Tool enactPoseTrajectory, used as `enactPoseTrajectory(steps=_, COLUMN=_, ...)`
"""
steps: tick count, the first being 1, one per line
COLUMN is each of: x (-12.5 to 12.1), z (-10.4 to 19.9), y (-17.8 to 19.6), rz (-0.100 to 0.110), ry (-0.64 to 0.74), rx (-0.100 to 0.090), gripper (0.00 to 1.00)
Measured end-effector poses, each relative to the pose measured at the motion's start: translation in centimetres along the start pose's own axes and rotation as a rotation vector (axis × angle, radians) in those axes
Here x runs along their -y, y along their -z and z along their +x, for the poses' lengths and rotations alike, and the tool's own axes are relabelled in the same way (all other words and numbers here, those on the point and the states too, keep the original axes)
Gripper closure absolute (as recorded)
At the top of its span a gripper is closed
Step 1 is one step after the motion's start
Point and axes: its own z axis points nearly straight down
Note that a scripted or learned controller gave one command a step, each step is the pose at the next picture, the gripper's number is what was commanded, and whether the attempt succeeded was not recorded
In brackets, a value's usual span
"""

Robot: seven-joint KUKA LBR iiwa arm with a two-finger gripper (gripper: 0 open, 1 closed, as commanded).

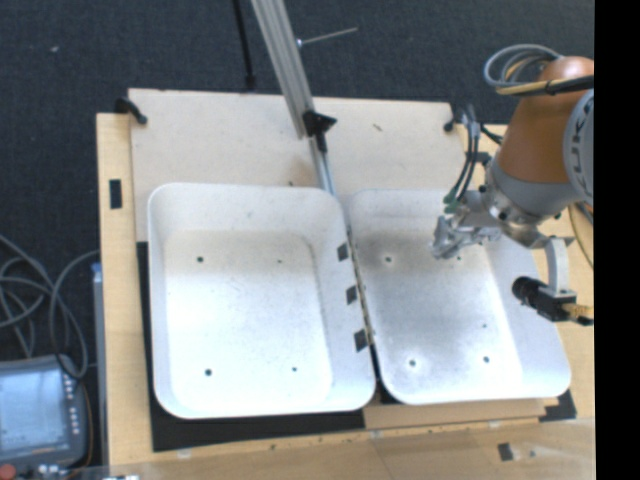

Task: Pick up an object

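You can't tell how the jaws stand on your gripper (447, 246), which hangs over the right bin (530, 368) near its far edge, the left bin (170, 268) alongside, with no readable object or writing.

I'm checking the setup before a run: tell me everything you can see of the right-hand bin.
The right-hand bin is a shallow white tray with rounded corners and a speckled, scuffed floor, plastic by its look, with a few small dark dots on the floor. It lies flat on the wooden bench, its left rim against the left bin, with small dark clips along that seam. The end effector hangs over its upper part.
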Motion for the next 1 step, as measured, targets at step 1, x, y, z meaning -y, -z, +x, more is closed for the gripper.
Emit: enactPoseTrajectory(steps=1, x=0.45, z=-0.89, y=5.67, rz=-0.002, ry=0.001, rx=0.001, gripper=1.00)
